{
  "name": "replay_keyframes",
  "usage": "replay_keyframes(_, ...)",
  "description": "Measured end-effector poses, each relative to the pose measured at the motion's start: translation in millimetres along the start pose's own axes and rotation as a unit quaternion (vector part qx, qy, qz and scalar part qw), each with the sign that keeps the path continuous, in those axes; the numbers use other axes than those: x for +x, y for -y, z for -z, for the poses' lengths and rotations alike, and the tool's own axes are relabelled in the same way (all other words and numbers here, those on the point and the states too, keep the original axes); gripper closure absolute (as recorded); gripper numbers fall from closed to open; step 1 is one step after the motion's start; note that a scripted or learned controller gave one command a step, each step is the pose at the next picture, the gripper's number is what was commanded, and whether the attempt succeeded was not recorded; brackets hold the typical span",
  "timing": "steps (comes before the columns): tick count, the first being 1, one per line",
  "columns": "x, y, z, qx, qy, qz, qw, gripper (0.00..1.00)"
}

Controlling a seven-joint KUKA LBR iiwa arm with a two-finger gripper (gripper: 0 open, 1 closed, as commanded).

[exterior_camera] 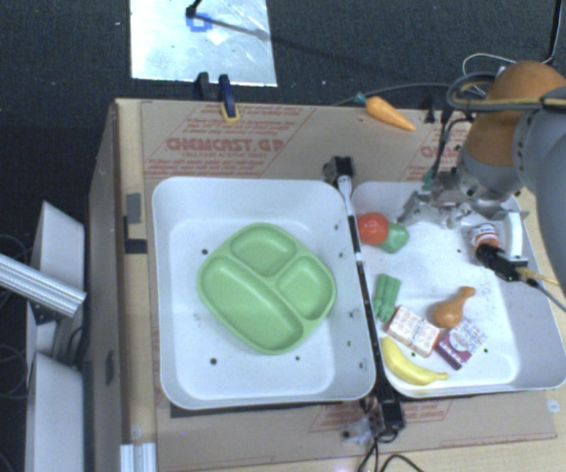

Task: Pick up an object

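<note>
Right bin (543, 362), nearest edge: banana (409, 362), then a snack packet (414, 330) and a green block (387, 295). Farther back, a tomato (372, 228). End effector (413, 207) hangs just beside it; whether clenched or released, cannot tell.

place: robot lab | cues: 2 white bins (263, 197), cardboard bench (234, 136), cables (480, 67)

Red print "CHEMCAST GP" on the brown cardboard sheet (263, 131) under the bins, readable behind the left bin (last letters a bit soft). More red lettering on the same sheet at far right, too small and partly covered to read. Small packets in right bin: print illegible.
</note>
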State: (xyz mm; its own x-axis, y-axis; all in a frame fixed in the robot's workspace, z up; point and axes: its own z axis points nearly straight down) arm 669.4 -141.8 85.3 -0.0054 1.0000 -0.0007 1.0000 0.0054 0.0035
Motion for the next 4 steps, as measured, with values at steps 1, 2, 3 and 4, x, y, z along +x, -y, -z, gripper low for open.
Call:
replay_keyframes(1, -32.7, -0.1, 57.0, -0.001, 0.001, -0.001, 1.0, 0.0)
replay_keyframes(2, -57.6, 1.3, -1.2, 0.001, 0.0, -0.002, 1.0, 0.0)
replay_keyframes(3, -11.8, 0.0, 0.0, 0.0, 0.0, 0.0, 1.0, 0.0)
replay_keyframes(4, -19.2, 0.2, 0.2, 0.0, 0.0, -0.002, 1.0, 0.0)
